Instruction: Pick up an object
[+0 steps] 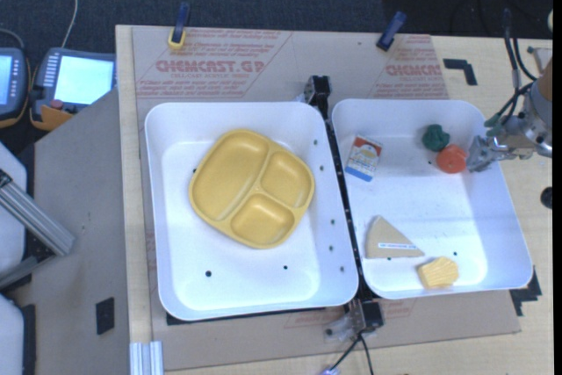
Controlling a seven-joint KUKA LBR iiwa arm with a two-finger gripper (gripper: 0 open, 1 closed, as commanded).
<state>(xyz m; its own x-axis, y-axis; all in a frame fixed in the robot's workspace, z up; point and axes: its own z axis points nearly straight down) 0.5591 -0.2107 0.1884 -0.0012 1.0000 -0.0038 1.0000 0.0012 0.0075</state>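
the red-orange ball (pixel 452 160) lies in the right bin (pixel 518 233), near its far right side, just in front of the gripper (pixel 481 155) and seemingly touching its tip; whether the gripper is released or clenched cannot be told at this size, and the ball is not seen between anything, so it rests on the bin floor. just beyond the ball, on the far side from the camera, sits a dark green lump (pixel 435 136), close beside the ball and nearly touching it, crowding that side of the approach. farther from the gripper, toward the divider between the bins, a small red-and-white carton (pixel 363 158) lies flat, well apart from the ball. nearer the camera and well away from the gripper, a tan wedge (pixel 391 240) rests on the bin floor, with a yellow ridged piece (pixel 437 272) just beside it toward the front rim. the left bin (pixel 167 215) holds a yellow divided plate (pixel 252 187) with three compartments, tilted askew near its middle. both bins sit on a brown board (pixel 263 57) printed with red lettering, pinned at its far edge by two blue clamps (pixel 179 24).
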